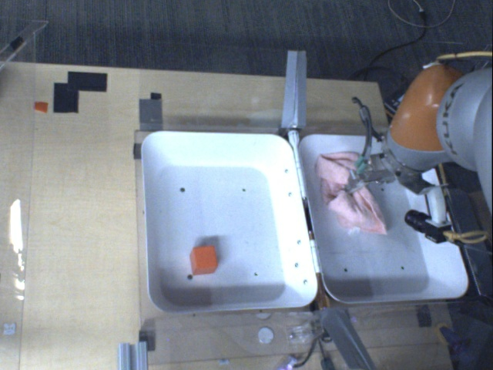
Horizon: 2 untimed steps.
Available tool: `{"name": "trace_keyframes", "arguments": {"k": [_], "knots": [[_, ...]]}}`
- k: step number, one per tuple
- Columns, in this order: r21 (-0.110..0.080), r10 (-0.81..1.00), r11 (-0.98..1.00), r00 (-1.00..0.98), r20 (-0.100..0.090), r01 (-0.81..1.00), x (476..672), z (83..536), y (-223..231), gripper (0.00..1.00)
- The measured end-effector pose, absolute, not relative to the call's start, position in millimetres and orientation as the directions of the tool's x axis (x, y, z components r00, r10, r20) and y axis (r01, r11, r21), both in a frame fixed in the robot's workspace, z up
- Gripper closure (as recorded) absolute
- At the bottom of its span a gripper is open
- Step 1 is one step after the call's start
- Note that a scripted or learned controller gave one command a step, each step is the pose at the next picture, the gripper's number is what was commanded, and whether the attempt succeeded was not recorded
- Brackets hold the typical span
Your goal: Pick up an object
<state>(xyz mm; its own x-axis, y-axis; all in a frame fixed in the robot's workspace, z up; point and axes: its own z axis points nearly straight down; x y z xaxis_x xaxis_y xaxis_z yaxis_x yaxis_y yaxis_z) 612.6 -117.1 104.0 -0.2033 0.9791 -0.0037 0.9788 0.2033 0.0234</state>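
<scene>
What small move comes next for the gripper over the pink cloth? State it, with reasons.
Probably a short straight lift. The two-finger gripper sits on the crumpled pink cloth in the right white bin, and the fabric bunches toward its tip, suggesting a pinch; a lift would test it.

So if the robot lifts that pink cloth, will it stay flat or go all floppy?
Probably floppy: the pink cloth already lies crumpled with folds in the right bin. It likely hangs and drapes from the gripper. It looks thin, so probably light and unlikely to roll.

Bright, even overhead light; soft shadows pool inside the left bin [154,206] toward six o'clock. Glare streaks the bench [77,206] at nine o'clock. Slightly soft focus throughout.
</scene>
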Motion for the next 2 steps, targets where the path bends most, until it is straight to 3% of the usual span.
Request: {"name": "trace_keyframes", "arguments": {"k": [1, 2], "knots": [[0.029, 0.978, 0.206, -0.206, -0.005, 0.978, 614.6, 115.9, -115.7, 1.0], [0.01, 0.962, 0.272, -0.272, -0.003, 0.962, 634.7, 186.8, -68.3, 1.0]]}}
